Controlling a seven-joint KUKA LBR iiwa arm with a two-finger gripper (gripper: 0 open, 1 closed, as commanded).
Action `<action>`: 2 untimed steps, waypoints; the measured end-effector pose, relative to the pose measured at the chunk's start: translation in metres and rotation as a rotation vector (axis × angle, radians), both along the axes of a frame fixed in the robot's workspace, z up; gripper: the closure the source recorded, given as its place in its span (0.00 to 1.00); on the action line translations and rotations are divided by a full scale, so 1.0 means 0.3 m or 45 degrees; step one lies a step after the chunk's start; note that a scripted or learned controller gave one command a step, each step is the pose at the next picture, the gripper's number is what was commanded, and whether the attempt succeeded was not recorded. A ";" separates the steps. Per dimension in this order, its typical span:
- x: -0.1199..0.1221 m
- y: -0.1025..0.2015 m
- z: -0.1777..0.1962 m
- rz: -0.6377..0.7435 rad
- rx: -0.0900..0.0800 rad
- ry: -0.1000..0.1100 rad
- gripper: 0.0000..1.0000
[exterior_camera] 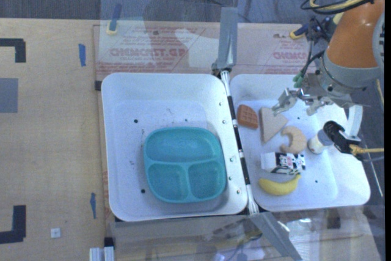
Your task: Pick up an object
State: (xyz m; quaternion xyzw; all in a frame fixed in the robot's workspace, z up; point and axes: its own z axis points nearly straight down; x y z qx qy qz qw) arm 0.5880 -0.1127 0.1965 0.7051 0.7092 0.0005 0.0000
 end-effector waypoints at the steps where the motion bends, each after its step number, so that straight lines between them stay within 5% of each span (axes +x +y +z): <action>1: -0.012 -0.102 -0.327 -0.029 -0.001 -0.013 0.00; 2: -0.187 -0.125 -0.359 0.055 0.000 -0.011 0.00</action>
